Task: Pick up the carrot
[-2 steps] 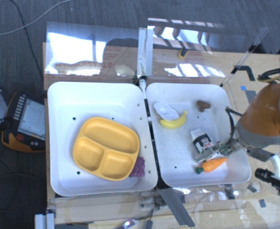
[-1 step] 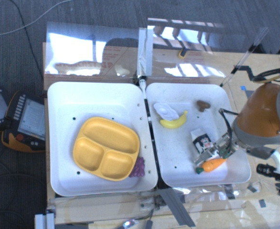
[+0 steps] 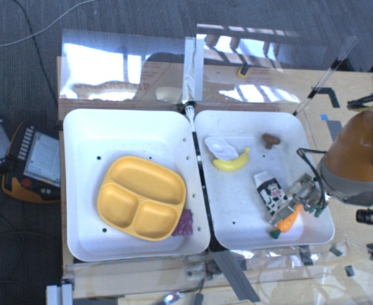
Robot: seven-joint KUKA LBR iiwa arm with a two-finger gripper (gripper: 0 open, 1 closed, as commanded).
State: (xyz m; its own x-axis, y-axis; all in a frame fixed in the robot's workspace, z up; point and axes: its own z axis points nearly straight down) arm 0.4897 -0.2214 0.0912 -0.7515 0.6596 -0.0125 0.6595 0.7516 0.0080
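Note:
The carrot (image 3: 288, 221) is orange with a green end and lies slanted in the front right corner of the right bin (image 3: 237, 234). My gripper (image 3: 305, 198) hangs just above and to the right of the carrot's orange tip, very close to it or touching. The grey arm with its orange band (image 3: 354, 148) reaches in from the right over the bin's edge. Whether the carrot is gripped is not visible.
A black-and-white packet (image 3: 269, 192) lies right beside the carrot. A banana (image 3: 232, 162), a white piece (image 3: 219, 147) and a small brown item (image 3: 271, 140) sit further back. The left bin (image 3: 84, 138) holds a yellow divided plate (image 3: 143, 197) and purple grapes (image 3: 185, 222).

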